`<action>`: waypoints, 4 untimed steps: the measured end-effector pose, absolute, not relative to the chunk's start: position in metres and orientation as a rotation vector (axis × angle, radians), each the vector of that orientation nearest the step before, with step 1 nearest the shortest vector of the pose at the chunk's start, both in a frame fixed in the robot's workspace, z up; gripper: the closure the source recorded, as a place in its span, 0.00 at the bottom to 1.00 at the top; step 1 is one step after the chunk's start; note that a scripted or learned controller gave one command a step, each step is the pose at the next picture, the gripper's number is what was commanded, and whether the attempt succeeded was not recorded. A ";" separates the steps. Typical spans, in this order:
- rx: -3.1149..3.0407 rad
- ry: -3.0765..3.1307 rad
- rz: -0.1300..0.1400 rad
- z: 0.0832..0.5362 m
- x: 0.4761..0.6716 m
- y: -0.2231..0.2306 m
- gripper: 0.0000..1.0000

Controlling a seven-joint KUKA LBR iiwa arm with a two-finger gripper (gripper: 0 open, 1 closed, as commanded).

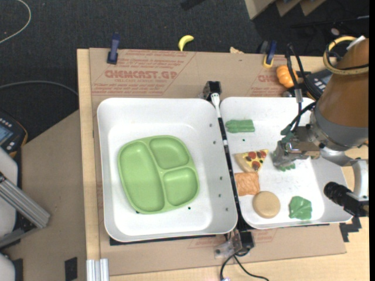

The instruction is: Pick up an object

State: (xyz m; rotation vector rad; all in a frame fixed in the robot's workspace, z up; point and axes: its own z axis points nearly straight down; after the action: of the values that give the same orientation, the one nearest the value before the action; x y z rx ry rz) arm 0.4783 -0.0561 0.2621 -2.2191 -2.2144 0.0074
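The right bin (pixel 328 174) holds several toy foods. A green rectangular piece (pixel 239 126) lies near its far left, a pizza slice (pixel 251 159) sits by the left wall, and an orange-pink slab (pixel 246 183) is just below it. Toward the front are a tan round piece (pixel 266 204) and a green leafy piece (pixel 300 208). My gripper (pixel 285 157) is down in the middle of this bin, right of the pizza slice. A small grey-green shape (pixel 286 166) sits right under its tip. What that shape is stays unclear.
The left bin (pixel 111 133) holds a green divided plate (pixel 157 172). A black divider (pixel 222 139) runs between the bins. The arm's orange band (pixel 345 98) and body cover the right bin's far right. A small orange item (pixel 283 75) and a yellow one (pixel 185 41) lie beyond the bins.
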 end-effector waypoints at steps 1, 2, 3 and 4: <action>-2.217 -2.228 -0.005 0.279 0.480 -0.010 1.00; -2.220 -2.227 -0.006 0.307 0.480 0.012 1.00; -2.215 -2.234 -0.014 0.377 0.487 0.081 1.00; -2.224 -2.215 0.007 0.334 0.492 0.045 1.00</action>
State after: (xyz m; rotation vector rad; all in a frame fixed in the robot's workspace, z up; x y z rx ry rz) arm 0.4920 0.0446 0.3340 -2.2236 -2.2146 0.0070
